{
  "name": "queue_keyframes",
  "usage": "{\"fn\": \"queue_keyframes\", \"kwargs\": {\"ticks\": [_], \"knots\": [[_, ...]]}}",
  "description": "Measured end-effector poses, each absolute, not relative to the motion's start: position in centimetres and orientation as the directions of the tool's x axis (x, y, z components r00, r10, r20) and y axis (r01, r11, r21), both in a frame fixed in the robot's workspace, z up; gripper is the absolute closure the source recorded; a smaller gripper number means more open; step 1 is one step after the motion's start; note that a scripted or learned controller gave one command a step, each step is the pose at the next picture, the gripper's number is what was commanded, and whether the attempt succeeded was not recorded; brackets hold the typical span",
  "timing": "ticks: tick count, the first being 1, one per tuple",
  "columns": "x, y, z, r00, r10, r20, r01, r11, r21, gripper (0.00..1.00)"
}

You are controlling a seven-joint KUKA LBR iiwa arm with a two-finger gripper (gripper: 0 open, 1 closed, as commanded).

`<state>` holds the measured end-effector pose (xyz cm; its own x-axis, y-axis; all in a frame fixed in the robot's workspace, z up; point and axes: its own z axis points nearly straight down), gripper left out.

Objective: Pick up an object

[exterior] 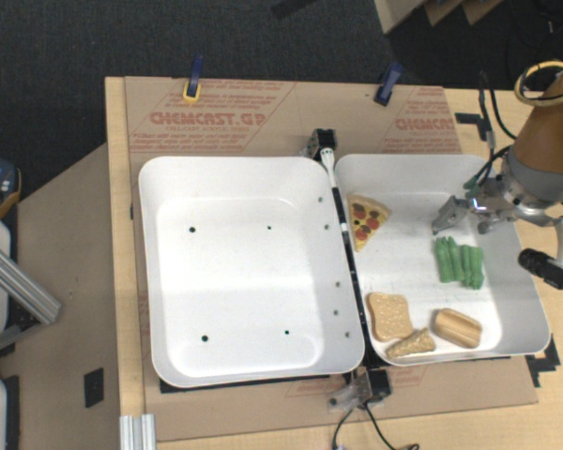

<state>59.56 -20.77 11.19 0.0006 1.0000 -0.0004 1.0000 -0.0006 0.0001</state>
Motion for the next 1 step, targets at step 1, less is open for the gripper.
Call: {"fn": "queue_keyframes", "kwargs": {"ticks": [1], "knots": [[59.56,-20.77,11.19,0.001,1.0,0.0,1.0,-0.001,0.0,0.0]]}}
